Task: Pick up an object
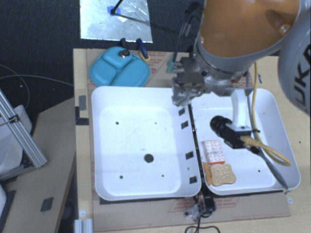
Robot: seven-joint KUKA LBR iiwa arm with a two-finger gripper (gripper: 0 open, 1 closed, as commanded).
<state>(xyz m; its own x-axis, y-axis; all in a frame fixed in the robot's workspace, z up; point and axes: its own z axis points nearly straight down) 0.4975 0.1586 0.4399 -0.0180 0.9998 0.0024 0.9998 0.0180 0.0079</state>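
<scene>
In the right bin [272, 130], near its front left corner, lie two things side by side. One is a small pink-and-white packet [213, 152]. The other is a tan, biscuit-like piece [222, 174] just in front of it. My gripper [183, 92] hangs at the back of the bins, over the divider between them, well behind both objects. Nothing shows under it. A black cylinder [221, 127] with a white bracket and a yellow cable juts over the right bin next to the packet.
The left bin [104, 130] shows a small dark round spot [148, 158] on its floor. Behind it sits a blue lidded tray [120, 68], and a shiny metal plate [115, 12] lies farther back. The big orange-banded arm covers the upper right.
</scene>
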